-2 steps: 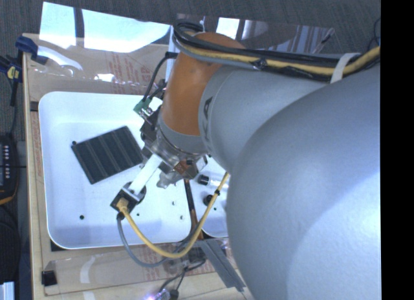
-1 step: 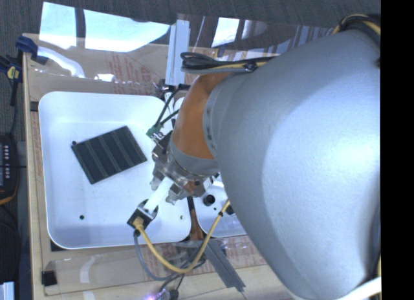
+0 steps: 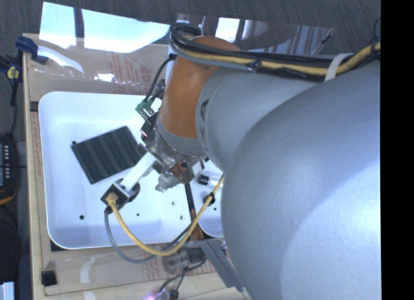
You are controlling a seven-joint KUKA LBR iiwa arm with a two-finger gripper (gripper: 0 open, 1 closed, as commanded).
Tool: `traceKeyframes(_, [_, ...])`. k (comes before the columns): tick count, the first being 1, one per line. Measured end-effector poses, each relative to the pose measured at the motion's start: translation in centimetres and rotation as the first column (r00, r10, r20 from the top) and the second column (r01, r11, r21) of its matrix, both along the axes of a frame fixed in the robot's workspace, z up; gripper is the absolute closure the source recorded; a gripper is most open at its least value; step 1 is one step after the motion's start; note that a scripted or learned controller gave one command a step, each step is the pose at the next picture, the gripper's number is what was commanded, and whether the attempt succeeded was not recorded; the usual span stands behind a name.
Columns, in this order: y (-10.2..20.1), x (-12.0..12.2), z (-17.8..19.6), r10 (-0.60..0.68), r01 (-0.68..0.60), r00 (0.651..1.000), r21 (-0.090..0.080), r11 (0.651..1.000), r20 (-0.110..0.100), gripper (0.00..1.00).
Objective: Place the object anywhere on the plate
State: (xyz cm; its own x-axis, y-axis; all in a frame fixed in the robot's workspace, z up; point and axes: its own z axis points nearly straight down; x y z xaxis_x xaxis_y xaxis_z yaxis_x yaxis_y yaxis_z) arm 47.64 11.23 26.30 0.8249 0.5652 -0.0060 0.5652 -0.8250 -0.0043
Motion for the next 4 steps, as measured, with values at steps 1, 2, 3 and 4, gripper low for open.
traceKeyframes(1, [-3.0,0.1,6.9,-0.202,0.202,0.979,-0.003,0.979,0.006,1.0])
traceKeyframes(2, [8.2,-0.1,-8.4,-0.224,0.224,0.975,-0.005,0.974,-0.001,1.0])
traceKeyframes(3, [10.7,2.3,-11.7,0.42,-0.42,0.907,0.004,0.907,-0.005,1.0])
traceKeyframes(4, [4.2,3.4,-2.1,0.761,-0.761,0.649,0.003,0.649,0.003,1.0])
